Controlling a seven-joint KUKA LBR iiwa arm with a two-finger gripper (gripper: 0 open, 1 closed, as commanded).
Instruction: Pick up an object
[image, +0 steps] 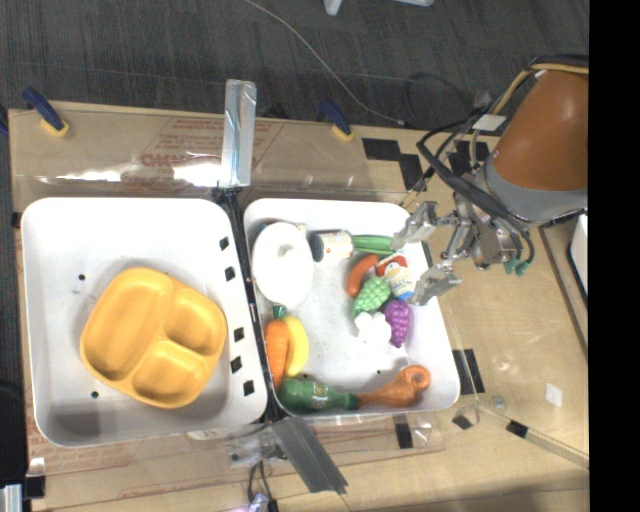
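Hovering over the right rim of the right bin (300, 212), the pincer (428, 255) stands wide and empty, with the heap of toy food (385, 295) lying just to its left, inside the bin, the purple grapes (399, 320) nearest its lower finger.

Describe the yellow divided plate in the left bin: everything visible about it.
The yellow divided plate lies flat and face up on the floor of the left bin, turned at an angle to the bin's walls. It looks like smooth moulded plastic, rounded at the corners, with three shallow compartments: one wide, two smaller. Nothing lies in it or touches it besides the bin floor. The gripper is away over the right bin's far edge.
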